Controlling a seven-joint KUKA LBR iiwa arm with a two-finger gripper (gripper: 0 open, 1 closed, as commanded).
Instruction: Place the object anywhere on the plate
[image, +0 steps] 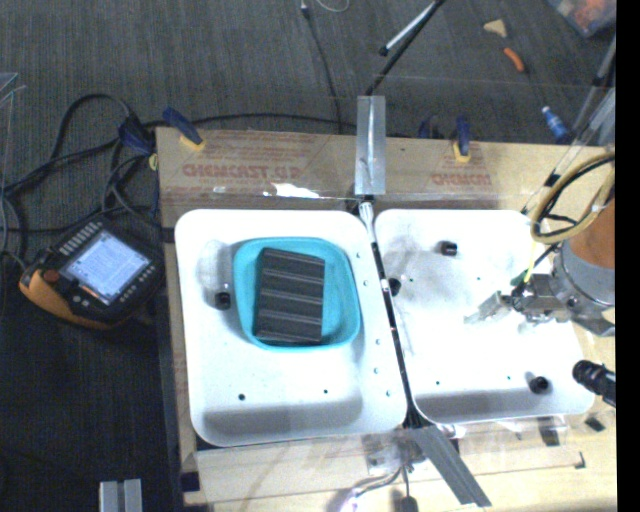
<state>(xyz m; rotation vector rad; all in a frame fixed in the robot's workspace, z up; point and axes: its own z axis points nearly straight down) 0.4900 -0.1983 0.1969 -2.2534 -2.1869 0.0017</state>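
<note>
A: Near end?
B: Front rims of both bins. Left bin (215, 405), right bin (480, 400).
A: Object?
B: Dark ribbed block (290, 296) lying flat on the blue plate (343, 310), left bin, w/ a small black bit beside the plate.
A: Gripper?
B: Gripper (487, 309) over right bin, nothing between fingers; can't tell how wide.
A: Far end?
B: Clamps, cardboard.

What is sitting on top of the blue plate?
A dark grey ridged block lies on the blue plate, in the left bin. It covers the plate's middle, so anything under it is hidden.
</note>
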